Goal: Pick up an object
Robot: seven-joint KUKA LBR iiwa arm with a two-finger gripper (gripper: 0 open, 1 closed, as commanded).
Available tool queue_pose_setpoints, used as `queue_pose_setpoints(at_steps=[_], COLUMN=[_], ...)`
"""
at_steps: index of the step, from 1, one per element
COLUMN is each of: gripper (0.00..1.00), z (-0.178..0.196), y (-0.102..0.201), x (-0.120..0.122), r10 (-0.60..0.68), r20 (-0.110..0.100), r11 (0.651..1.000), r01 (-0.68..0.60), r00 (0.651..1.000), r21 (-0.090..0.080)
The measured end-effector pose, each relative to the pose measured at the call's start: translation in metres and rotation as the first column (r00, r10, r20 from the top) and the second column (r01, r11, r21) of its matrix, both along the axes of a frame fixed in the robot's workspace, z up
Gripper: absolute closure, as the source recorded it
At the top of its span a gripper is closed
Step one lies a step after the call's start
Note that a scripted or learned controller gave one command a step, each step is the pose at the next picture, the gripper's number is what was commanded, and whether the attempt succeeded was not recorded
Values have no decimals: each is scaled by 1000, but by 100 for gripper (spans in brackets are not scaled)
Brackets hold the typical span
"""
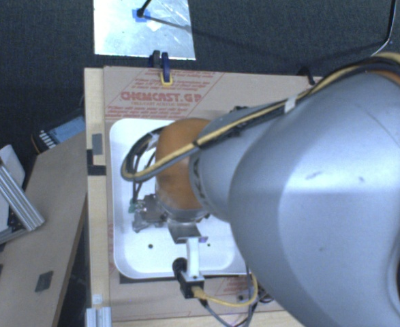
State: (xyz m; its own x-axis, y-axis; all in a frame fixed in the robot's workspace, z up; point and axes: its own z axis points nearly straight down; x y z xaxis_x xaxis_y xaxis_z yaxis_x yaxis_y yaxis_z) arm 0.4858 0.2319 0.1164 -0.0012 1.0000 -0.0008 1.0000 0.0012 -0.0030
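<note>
Object to pick up: I cannot make one out near my tool (145,213), which sits low inside the white bin (121,182), my own arm (309,196) covering much. Whether it grips anything I cannot tell; the pick looks unfinished.

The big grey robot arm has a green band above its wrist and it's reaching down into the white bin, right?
Not quite. The band above the wrist is orange, not green, as the camera view shows. The rest holds: the big grey robot arm is reaching down into the shallow white bin.
</note>
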Motion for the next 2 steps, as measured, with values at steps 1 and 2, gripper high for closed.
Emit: queue_pose_setpoints(at_steps=[1,2], gripper=[100,100], z=[12,207], y=[0,-1], x=[1,69], r10=[0,2], r20=[1,24], r11=[1000,1000], r01=[0,-2], r00=[1000,1000], r21=[2,8])
